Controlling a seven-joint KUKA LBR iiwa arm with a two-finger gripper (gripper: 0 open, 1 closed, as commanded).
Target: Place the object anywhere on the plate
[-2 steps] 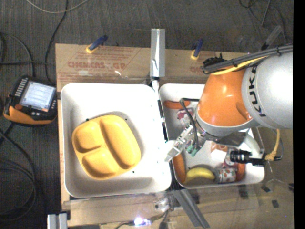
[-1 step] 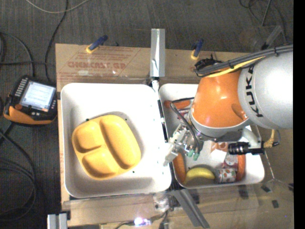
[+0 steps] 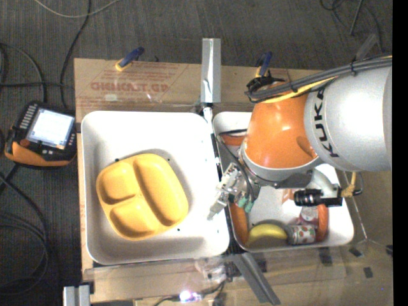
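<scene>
My gripper (image 3: 227, 193) hangs over the divide between the two white bins, at the left edge of the right-hand bin (image 3: 347, 231), with my grey and orange wrist (image 3: 280, 139) looming above it and covering much of that bin's upper half. Whether anything sits in the gripper I cannot tell from this slant; nothing is plainly visible in it, so I claim no hold.

The candidates for the task lie in the right-hand bin, all toward its near edge: a yellow banana (image 3: 266, 232) stretched roughly parallel to that edge, a small can (image 3: 303, 234) lying just beside the banana's right end, and an orange-red piece (image 3: 238, 218) close under my gripper, partly hidden. Which of them is the object meant is not settled by what can be seen.

The yellow plate (image 3: 143, 196), three compartments, rests in the left-hand bin (image 3: 95, 132), slightly toward that bin's left side and tilted in its outline. It lies directly left of my gripper, across the bins' shared wall, with bare white floor between.

So the coming move, as I judge it, turns on a split: the things to pick lie below and right of my gripper, the plate lies well to its left. The banana's long axis runs left to right, so a grasp would best cross it.
</scene>
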